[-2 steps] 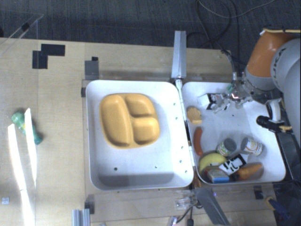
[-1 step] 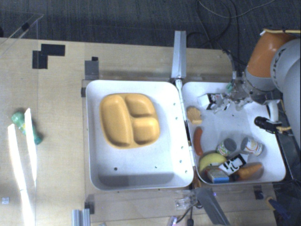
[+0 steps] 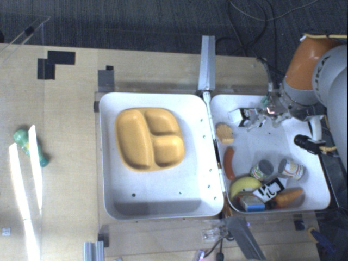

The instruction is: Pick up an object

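Grey two-finger gripper [image 3: 251, 118] low over upper part of right white plastic bin [image 3: 325, 192]; grip state cannot tell. Nothing visibly lifted. Candidates lie below: red sausage [image 3: 229, 162], yellow banana [image 3: 244, 186], tins. Pick not yet done.

bench [image 3: 65, 200] | left bin [image 3: 109, 200], right bin [image 3: 321, 200] side by side | green object [image 3: 24, 140] far left
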`<state>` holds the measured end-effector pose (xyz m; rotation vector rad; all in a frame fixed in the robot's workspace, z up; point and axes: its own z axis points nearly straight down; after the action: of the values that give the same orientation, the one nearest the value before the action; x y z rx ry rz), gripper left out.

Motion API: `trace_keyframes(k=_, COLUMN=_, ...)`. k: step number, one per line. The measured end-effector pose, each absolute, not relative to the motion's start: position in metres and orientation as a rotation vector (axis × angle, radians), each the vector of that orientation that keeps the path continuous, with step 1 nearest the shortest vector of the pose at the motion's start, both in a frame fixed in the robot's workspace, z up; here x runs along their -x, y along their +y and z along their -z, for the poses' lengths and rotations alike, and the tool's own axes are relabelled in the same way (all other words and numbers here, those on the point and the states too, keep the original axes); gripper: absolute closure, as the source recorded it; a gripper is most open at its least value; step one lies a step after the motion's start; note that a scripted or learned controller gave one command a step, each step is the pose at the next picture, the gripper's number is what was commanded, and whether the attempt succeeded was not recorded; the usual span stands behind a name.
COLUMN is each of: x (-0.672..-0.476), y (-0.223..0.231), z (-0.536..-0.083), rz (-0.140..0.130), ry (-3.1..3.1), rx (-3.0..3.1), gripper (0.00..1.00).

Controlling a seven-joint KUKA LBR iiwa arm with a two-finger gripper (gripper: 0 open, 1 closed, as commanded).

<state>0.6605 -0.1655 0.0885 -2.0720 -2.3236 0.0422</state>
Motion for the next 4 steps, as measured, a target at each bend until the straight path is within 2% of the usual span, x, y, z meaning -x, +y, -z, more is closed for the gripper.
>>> trace_keyframes(k=1, x=-0.661, y=-0.201, z=-0.086, rz=-0.035, ry=-2.218, rx=2.15, gripper=0.0)
trace_keyframes(k=2, x=-0.663, y=-0.204, z=-0.087, rz=-0.026, ry=-2.344, rx=2.035, gripper=0.0)
trace_keyframes(k=3, x=-0.585, y=-0.205, z=-0.096, rz=0.006, ry=-2.457, rx=1.967, gripper=0.0)
trace_keyframes(k=4, x=-0.634, y=-0.187, z=-0.087, rz=0.007, ry=-2.373, rx=2.07, gripper=0.0)
